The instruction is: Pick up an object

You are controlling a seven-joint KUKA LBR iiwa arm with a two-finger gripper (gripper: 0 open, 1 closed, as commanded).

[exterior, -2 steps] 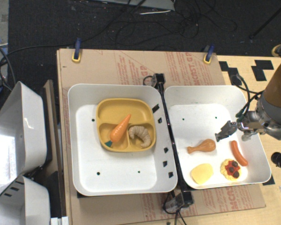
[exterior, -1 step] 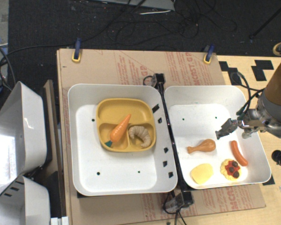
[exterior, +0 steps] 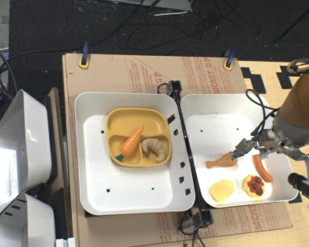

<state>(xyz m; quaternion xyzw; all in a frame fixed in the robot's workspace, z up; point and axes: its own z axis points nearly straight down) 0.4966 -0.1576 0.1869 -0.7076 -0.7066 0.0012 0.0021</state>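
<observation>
The gripper (exterior: 240,151) stood low in the right bin (exterior: 216,125), its tips at the thick end of the drumstick (exterior: 221,162) (whether it was spread or closed, you could not tell). You were at the approach; the next move called for closing squarely across the drumstick.

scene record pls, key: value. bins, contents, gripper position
left bin: holds a yellow divided plate
plate contents: carrot, shrimp, in separate compartments
right bin: chicken drumstick, sausage, yellow round piece, small tart with red topping
gripper: low over the right bin, just right of the drumstick's thick end
grasp: not clear from this view
arm: enters from the right
</observation>
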